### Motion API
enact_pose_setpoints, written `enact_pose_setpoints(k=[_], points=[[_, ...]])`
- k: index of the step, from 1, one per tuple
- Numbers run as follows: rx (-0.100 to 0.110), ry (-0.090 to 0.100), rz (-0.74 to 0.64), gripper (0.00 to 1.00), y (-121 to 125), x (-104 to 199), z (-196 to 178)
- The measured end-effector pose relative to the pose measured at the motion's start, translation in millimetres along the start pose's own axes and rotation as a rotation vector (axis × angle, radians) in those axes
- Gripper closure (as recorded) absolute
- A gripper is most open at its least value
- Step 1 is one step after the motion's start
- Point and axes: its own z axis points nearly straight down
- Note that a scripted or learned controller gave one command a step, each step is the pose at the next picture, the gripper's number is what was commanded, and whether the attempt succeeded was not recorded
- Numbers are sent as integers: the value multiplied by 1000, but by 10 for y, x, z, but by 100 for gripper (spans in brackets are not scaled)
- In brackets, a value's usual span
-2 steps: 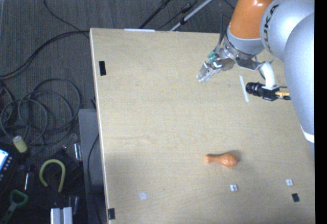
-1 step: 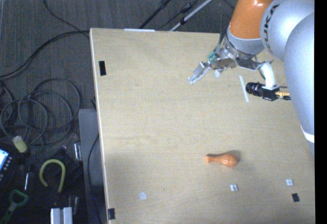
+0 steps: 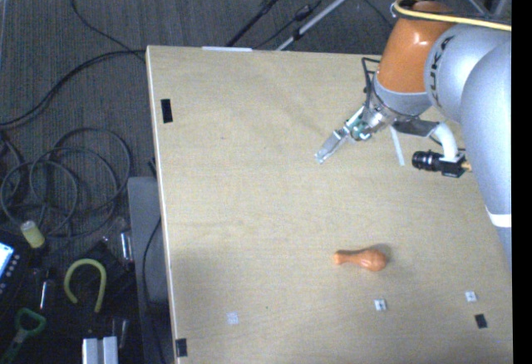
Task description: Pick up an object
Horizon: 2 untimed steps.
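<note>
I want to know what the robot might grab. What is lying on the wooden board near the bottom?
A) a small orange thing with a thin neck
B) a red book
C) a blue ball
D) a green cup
A: a small orange object with a narrow end lies alone on the bare board, below the gripper, which hangs apart from it.

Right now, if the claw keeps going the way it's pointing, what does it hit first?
Probably just the bare wooden board. The claw points down and toward the picture's left, and nothing lies along that line. The orange pear-shaped object sits well off to the side, nearer the camera. Height above the board is hard to judge.
</note>
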Motion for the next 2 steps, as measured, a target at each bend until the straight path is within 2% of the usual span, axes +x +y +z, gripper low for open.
enact_pose_setpoints(k=[1, 2], points=[[-1, 0, -8, 0, 110, 172, 252], [-2, -1, -7, 100, 114, 173, 156]])
